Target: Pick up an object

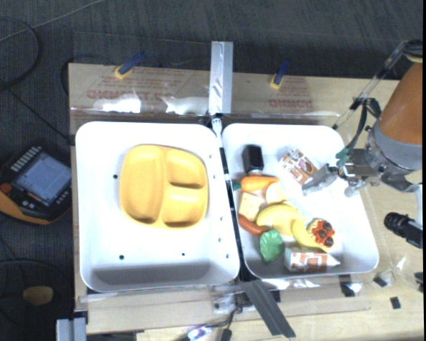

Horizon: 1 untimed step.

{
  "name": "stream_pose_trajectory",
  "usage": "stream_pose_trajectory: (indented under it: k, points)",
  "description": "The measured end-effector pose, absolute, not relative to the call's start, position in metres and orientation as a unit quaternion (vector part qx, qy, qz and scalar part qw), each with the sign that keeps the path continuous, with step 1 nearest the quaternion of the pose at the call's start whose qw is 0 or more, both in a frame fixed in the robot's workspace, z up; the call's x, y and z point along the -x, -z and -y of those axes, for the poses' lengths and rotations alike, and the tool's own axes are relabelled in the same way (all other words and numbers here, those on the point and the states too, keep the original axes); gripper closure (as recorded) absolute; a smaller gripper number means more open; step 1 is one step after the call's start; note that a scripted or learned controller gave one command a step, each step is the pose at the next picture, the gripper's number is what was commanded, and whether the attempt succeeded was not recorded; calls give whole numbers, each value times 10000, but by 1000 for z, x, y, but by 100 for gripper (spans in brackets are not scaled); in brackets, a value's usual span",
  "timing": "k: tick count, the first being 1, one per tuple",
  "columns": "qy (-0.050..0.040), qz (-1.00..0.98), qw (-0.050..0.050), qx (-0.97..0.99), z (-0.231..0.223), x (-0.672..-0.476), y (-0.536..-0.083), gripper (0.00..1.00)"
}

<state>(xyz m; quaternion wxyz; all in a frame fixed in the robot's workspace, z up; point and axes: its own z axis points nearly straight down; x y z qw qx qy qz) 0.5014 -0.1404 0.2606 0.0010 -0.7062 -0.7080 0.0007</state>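
While you look down at a slant, you see a pale wooden desk (355, 91) standing on dark grey carpet (28, 84), with thin cables trailing across the floor. Two shallow white bins sit side by side on the desk. Take the right bin (355, 240) as your landmark. Touching its left wall is the left bin (92, 261), which carries a yellow divided tray (163, 185). Far to the left of both, on the carpet, lies an orange-cased handheld pendant (32, 185).

Inside the right bin, a heap of toy food fills the left and lower part. A banana (280, 215) lies with its long axis running from upper left to lower right. A carrot (257, 182) lies almost level just above it, and a small black block (253, 158) stands near the bin's top left. A green piece (271, 246) and an orange-and-white carton (311, 261) sit near the bottom edge.

At the bin's right wall, the gripper (325, 179) reaches in, angled toward the heap; you cannot tell how it is set, and nothing shows in it.
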Motion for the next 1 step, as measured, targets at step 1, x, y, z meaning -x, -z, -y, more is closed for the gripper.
stream_pose_trajectory:
  k: [1]
  points:
    - [-13, 7244, 3, 6893, 154, -598, -188, 0]
